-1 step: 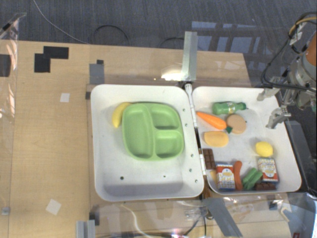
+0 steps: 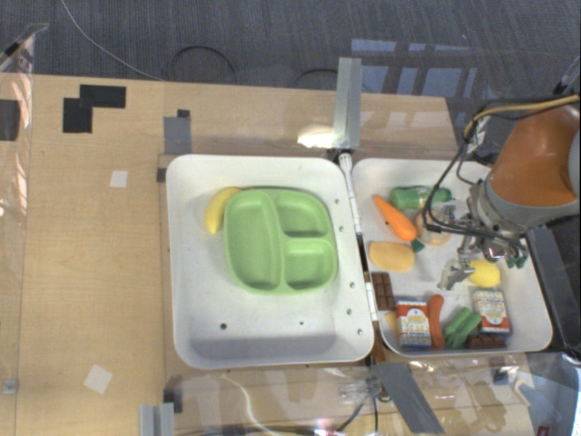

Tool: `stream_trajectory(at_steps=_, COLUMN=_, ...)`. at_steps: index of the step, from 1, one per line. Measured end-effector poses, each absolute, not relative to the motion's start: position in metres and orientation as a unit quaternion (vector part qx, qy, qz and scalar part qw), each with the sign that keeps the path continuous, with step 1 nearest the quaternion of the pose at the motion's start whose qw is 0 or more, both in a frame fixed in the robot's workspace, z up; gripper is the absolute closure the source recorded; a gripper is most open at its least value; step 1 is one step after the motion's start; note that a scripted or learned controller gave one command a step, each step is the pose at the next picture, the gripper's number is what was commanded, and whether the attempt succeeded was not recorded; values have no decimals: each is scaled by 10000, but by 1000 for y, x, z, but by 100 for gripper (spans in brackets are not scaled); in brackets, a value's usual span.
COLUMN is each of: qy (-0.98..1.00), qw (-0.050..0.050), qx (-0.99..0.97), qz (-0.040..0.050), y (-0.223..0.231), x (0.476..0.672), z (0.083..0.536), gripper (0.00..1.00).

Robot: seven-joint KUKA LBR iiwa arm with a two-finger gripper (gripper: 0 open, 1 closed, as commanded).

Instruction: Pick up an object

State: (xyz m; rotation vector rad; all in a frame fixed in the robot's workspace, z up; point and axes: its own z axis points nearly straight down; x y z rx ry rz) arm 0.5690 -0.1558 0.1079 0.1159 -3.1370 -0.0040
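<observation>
- Gripper point(image 2: 465, 269) at right of frame, over the right bin point(image 2: 543, 330) — whether the fingers are parted or clenched, I cannot tell.
- Just beside it: a small, round yellow lemon point(image 2: 487, 275).

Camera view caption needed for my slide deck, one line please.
KUKA arm's gripper hovers over toy food in the right bin; green plate and banana sit in the left.
</observation>
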Motion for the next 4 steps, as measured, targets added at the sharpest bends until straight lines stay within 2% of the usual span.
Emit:
stream_trajectory(at_steps=1, qy=-9988, qw=187, qx=-444, qz=-4, y=-129, x=650, z=89, gripper=0)
stream_trajectory(at_steps=2, qy=-9993, qw=40, qx=-380, qz=39, y=-98, x=641, z=89, gripper=0)
stream_trajectory(at_steps=3, qy=-9993, qw=-76, qx=-356, qz=42, y=-97, x=647, z=104, gripper=100)
stream_trajectory(at_steps=4, qy=-9928, qw=-87, qx=-1194, qz=-36, y=32, x=654, z=192, gripper=100)
